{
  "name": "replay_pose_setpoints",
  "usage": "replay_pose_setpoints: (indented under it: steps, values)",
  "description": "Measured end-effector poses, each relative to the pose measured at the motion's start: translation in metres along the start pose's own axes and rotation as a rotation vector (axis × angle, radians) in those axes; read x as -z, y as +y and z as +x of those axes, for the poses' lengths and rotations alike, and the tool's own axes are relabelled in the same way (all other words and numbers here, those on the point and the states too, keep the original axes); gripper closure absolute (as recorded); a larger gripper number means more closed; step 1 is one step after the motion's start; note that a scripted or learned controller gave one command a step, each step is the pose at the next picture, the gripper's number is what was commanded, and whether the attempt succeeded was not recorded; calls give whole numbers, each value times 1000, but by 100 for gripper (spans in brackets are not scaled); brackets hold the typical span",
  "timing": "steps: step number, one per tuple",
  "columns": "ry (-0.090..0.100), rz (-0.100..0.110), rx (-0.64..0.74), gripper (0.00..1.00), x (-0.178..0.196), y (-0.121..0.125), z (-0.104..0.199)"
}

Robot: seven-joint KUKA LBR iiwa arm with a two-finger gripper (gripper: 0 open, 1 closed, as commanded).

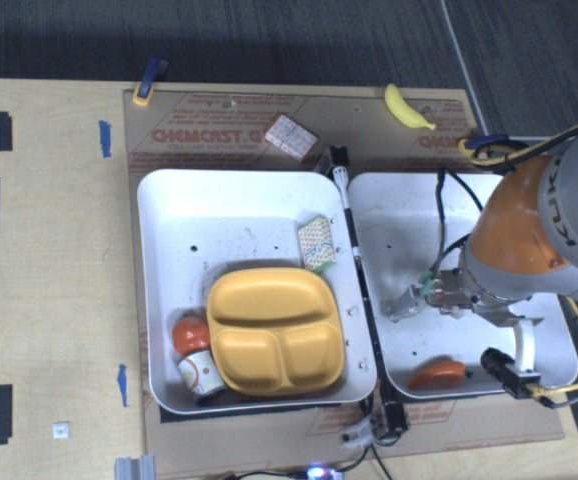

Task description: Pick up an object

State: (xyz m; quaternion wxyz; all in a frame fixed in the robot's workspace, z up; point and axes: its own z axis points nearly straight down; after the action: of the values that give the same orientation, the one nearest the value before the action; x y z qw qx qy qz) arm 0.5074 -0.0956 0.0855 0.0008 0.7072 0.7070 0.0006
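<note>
Nothing looks lifted yet — the gripper (pixel 409 303) sits low in the right bin (pixel 389 208), its grip too blurred to tell, while the nearest candidate — a red-orange object (pixel 436 374) — lies apart on the bin floor.

Even overhead light, soft shadows, slightly soft focus.

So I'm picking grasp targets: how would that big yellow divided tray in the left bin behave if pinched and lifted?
The yellow three-compartment plastic tray looks moulded and stiff, so it probably won't flop. Its glossy, rounded rim may slip from a narrow pinch. It is wide and leans partly on the small orange-and-white objects beside it, so an edge grasp would likely tilt it.
</note>
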Motion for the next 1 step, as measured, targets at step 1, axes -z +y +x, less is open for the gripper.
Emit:
replay_pose_setpoints:
  steps: [1]
  values:
    - [0, -1, 0, 0, 0, -10, 3]
